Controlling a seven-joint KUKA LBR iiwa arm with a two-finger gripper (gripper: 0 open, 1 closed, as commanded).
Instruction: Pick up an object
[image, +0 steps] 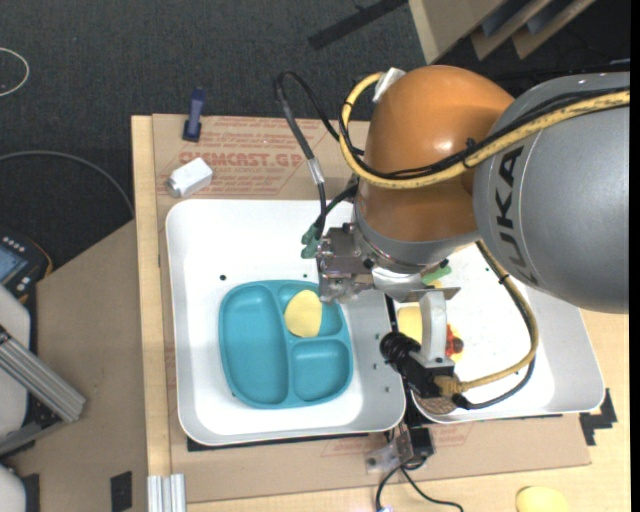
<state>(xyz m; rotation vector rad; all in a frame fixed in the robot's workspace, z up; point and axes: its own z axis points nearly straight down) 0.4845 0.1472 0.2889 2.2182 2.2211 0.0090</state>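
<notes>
Starting at the left bin (190, 300): the blue divided tray (262, 350) sits flat there, with a yellow object (304, 315) in its upper right compartment, probably my easiest grab. My gripper (335, 285) hangs just above that object's top edge. Wrist blocks the view, so I can't tell how the jaws are set. The right bin (560, 390) holds more stuff under my arm.

Glossy teal plastic tray (268, 350), smooth white plastic bin (200, 300), matt cardboard sheet (250, 150)

One fixed camera looks down slantwise, fairly close, on both bins (190, 300).
</notes>
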